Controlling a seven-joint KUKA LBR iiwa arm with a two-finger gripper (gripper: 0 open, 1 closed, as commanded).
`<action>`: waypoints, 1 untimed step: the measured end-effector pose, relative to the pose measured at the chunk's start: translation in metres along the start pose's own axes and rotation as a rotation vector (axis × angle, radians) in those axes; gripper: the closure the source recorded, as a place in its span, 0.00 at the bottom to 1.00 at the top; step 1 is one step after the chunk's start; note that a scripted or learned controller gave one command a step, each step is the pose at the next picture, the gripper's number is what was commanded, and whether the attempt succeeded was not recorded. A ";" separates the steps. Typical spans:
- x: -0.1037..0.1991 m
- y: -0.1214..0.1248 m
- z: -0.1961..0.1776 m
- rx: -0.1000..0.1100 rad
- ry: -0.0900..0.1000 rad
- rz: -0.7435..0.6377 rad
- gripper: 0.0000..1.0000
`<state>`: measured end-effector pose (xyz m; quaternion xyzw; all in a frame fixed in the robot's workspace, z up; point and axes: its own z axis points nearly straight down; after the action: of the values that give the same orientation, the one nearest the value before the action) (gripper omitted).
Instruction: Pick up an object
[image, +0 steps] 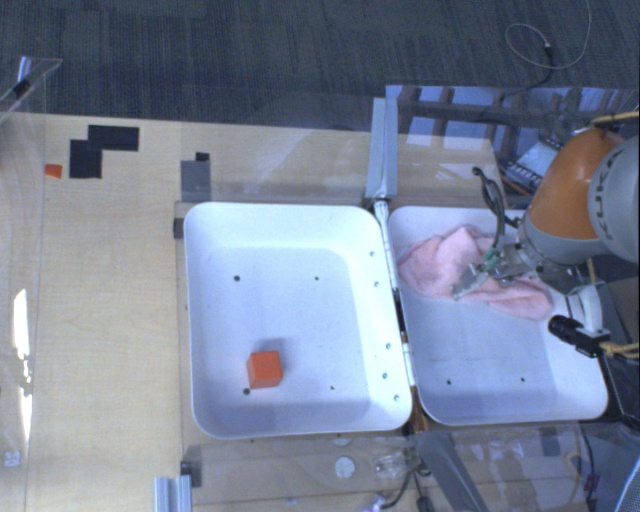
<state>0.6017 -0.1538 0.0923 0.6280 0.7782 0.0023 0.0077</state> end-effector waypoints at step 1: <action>-0.057 0.028 0.002 0.001 0.005 0.037 0.00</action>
<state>0.6411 -0.2032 0.0909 0.6423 0.7665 0.0036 0.0054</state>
